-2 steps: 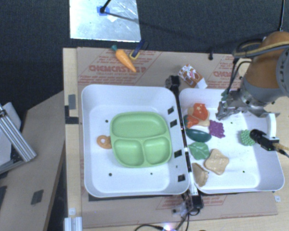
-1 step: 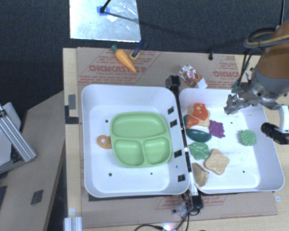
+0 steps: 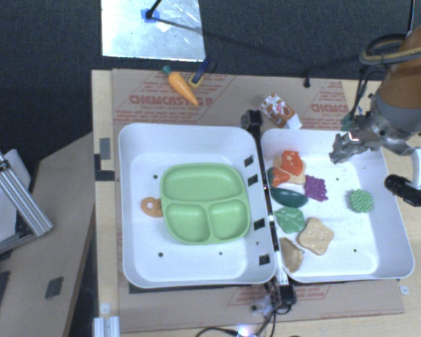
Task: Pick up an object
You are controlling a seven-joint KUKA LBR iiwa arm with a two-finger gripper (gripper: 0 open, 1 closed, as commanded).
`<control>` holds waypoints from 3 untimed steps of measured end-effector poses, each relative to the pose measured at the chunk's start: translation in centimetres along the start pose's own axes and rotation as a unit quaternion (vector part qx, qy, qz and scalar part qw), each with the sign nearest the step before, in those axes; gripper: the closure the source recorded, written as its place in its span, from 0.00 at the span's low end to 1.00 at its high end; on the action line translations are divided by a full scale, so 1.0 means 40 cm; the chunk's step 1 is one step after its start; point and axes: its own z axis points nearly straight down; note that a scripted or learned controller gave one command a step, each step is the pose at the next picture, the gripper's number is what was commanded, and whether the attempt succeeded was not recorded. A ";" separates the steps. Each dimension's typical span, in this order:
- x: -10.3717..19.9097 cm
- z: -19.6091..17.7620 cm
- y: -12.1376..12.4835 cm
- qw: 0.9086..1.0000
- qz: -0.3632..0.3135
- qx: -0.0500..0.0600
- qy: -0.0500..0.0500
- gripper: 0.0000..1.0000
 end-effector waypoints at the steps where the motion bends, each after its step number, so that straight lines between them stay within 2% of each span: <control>1: 0.104 0.007 0.116 1.000 -0.003 -0.001 0.001 1.00; 2: 0.115 0.023 0.182 1.000 -0.001 0.000 0.000 1.00; 3: 0.133 0.006 0.146 1.000 -0.001 0.001 0.000 1.00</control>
